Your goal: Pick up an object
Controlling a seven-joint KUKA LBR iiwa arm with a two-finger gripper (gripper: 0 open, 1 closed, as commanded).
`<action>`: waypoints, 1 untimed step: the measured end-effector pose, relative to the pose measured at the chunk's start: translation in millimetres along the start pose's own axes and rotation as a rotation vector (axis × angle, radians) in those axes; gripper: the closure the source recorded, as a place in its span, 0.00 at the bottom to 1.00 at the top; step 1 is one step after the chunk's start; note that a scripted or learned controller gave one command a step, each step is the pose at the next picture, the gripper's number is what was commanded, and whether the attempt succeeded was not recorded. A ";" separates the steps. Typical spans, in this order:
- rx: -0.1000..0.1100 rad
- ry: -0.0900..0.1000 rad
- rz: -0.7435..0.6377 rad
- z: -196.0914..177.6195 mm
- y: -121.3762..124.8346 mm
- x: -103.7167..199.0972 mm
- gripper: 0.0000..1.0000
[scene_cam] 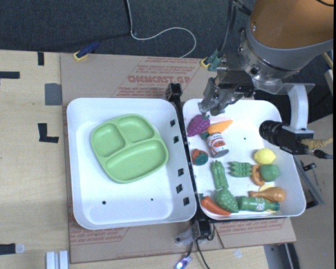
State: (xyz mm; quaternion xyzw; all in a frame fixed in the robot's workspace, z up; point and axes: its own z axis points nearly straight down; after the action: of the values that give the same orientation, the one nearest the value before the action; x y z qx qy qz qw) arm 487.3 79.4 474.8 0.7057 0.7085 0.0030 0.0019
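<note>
My gripper (pixel 211 106) hangs over the far left corner of the right bin (pixel 243 119), its fingertips just above a purple grape bunch (pixel 197 125). Nothing sits visibly between the fingers. Close by lie an orange carrot (pixel 220 126) and a small red-and-white can (pixel 217 143). Further down the bin are a dark teal and red ball (pixel 199 157), a green pickle (pixel 218 174), a yellow lemon (pixel 264 156) and several other toy foods.
The left bin (pixel 84 203) holds a green divided plate (pixel 130 147). A black clip line (pixel 179 150) marks the shared wall between the bins. A black cylinder (pixel 280 137) on the arm overhangs the right bin's right side.
</note>
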 end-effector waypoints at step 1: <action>-0.001 -0.002 0.005 -63.0 57.2 -31.4 1.00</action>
State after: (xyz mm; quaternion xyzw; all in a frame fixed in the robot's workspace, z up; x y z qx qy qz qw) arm 544.2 48.2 538.1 0.7076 0.7066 0.0026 0.0032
